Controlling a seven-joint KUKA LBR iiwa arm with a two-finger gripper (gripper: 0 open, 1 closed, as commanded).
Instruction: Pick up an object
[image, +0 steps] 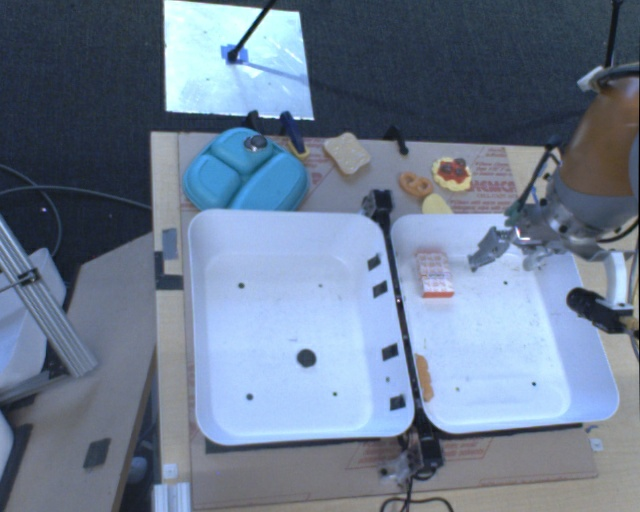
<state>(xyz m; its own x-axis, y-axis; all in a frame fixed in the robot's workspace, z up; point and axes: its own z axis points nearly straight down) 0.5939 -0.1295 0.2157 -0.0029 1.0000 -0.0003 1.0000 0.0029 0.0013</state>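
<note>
A desk carries two white bins. Over the right bin (560, 400), the pincer (492, 248) hangs with its grip impossible to make out — the small red-and-white box (434, 274) lies just beside. Descending off-centre could nudge it away.

The arm (600, 160) shows an orange band, a grey wrist and a metallic gripper (512, 250).

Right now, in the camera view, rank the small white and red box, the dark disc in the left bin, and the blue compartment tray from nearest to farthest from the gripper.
From the gripper:
1. Small white and red box, just left of it in the right bin.
2. Dark disc, on the left bin's floor.
3. Blue compartment tray, behind the left bin.
</note>
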